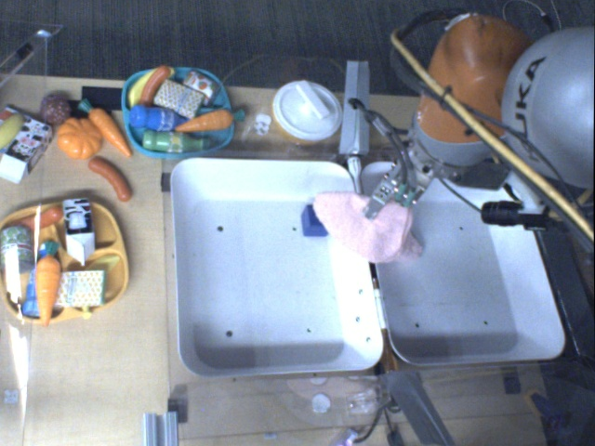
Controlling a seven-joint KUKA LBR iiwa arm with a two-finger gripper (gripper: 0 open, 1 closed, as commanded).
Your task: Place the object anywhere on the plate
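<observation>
The gripper (386, 196) hangs over the divide between the two bins, its fingers pinching a pink cloth (367, 229). A blue block (313, 221) lies in the left bin (270, 342), touching the cloth.

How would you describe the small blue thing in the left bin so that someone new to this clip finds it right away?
Start at the left white bin, the bigger-looking of the two. Follow its far half towards the divide between the bins, where a pink cloth drapes over the shared rims. The small blue block sits on the bin floor at the cloth's left edge, partly tucked under it; it is the only dark blue item inside either bin.
</observation>
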